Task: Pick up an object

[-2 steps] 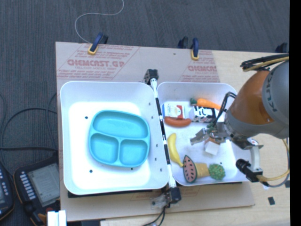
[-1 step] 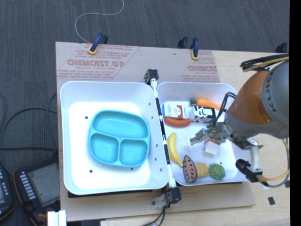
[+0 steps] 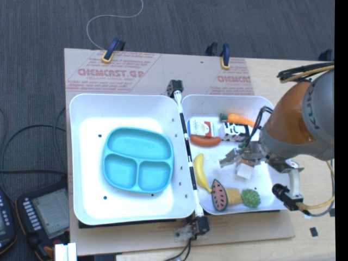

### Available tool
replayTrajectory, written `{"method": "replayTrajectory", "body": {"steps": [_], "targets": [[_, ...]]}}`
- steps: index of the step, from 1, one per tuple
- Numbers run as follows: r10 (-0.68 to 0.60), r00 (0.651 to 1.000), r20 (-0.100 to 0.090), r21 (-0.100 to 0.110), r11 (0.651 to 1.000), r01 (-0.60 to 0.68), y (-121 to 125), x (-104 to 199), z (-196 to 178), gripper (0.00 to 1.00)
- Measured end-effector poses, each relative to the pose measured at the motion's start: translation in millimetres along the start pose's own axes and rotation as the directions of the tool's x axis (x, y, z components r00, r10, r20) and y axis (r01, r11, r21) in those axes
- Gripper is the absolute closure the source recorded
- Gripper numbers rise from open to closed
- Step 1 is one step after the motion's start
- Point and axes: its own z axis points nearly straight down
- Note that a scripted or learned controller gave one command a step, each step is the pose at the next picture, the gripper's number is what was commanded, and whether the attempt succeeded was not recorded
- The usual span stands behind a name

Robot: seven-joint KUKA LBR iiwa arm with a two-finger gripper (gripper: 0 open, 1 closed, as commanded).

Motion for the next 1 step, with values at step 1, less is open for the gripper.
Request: {"method": "replayTrajectory", "body": {"steps": [1], "targets": [[0.000, 1.000, 0.000, 0.000, 1.000, 0.000, 0.0, 0.1, 0.1, 0.00]]}}
